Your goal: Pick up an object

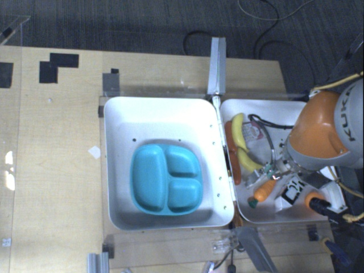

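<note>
Arm (327, 132) is nearest the lens, its orange band covering much of the right bin (296, 216). Gripper (273, 172) sits low among clutter, just above the carrot (263, 192) and right of the banana (243, 147); can't tell its state. Red sausage (232, 158) lies against that bin's left wall. Carrot looks like the target, not yet held. Blue tray (166, 178) lies in the bin left of it.

Two white bins on the tabletop (57, 169), the left bin (114, 152) and the right bin (284, 108). In the bin far from the hand (277, 172) sits one blue divided plate (166, 178) with three compartments. Close about the hand I count one yellow banana (241, 144), one red sausage-shaped piece (230, 149) and one orange carrot (263, 191), plus one black-and-white tag (291, 191).
</note>
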You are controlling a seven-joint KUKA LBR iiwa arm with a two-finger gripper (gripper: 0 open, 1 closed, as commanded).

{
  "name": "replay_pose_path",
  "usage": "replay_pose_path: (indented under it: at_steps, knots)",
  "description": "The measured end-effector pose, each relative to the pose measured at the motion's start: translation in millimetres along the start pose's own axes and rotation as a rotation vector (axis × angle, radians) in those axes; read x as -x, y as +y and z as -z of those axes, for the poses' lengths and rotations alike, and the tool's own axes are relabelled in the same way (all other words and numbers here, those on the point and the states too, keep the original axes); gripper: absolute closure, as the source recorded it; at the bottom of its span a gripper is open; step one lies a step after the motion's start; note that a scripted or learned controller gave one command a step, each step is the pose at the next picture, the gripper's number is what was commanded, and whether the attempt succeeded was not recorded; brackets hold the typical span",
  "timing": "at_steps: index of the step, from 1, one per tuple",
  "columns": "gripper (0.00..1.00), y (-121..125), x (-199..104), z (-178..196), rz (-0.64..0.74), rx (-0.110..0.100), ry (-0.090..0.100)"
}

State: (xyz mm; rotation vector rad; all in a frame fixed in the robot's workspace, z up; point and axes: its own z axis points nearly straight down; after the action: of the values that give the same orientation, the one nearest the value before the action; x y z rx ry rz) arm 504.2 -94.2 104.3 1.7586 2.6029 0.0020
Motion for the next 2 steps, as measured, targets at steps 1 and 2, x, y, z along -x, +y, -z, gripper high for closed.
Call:
replay_pose_path:
  at_steps: [1,2]
  knots:
    - [0.0,-1.8,-14.6,77.6,0.033,-0.001,-0.001]
    - [0.0,-12.4,-6.9,-14.2,0.032,0.005,-0.003]
